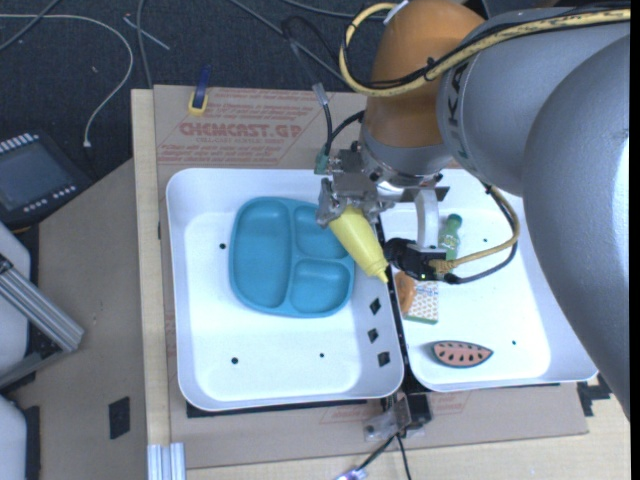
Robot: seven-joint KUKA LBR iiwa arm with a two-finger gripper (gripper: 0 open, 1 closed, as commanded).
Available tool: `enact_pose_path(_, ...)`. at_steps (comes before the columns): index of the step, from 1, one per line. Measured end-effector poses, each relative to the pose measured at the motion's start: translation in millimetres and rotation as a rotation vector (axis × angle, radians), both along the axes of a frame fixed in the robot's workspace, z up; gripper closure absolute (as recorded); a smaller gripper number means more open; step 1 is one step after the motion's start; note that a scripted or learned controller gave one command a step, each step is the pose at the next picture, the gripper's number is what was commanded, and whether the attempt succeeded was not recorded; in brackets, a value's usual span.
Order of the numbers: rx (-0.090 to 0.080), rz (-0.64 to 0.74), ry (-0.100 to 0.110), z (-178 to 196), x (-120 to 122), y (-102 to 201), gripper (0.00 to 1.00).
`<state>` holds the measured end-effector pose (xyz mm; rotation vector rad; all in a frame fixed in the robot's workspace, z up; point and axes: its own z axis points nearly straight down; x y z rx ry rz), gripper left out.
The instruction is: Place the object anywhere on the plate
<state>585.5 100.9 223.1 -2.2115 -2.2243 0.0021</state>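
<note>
Centrally, a yellow corn cob (361,243) hangs from the gripper (345,213), its tapered body slanting down toward the lower right; the metal fingers close on its upper end, so the jaws stand narrow around it. The cob looks like smooth plastic, cone-shaped with a blunt tip. It sits over the seam between the two bins, just off the right edge of the plate (290,258), its upper end overlapping that rim.

The plate is a glossy blue tray with rounded corners, split into three shallow compartments, lying in the left bin (200,298). That bin is smooth white plastic with a raised lip and a few small black marks on its floor. Wide bare floor lies below and to the left of the plate.

The arm (560,128) enters from the upper right, a broad grey matte shell ending in an orange band (425,38), with the wrist pointing down and yellow-and-black cables looping around it.

In the right bin (520,298), near the seam, lie an orange-and-green patterned block (418,298), a watermelon slice (461,353) toward the lower edge, and a small green piece (452,230) higher up. Both bins rest on a brown cardboard sheet (250,123) with red printing, over a dark carpet strewn with thin cables.
</note>
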Motion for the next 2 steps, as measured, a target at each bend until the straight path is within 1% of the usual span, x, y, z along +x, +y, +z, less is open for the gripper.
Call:
enact_pose_path(1,0.000,-0.001,-0.005,10.6,-8.4,39.8,1.00)
enact_pose_path(2,-0.001,-0.005,-0.004,10.1,-8.0,37.4,0.00)
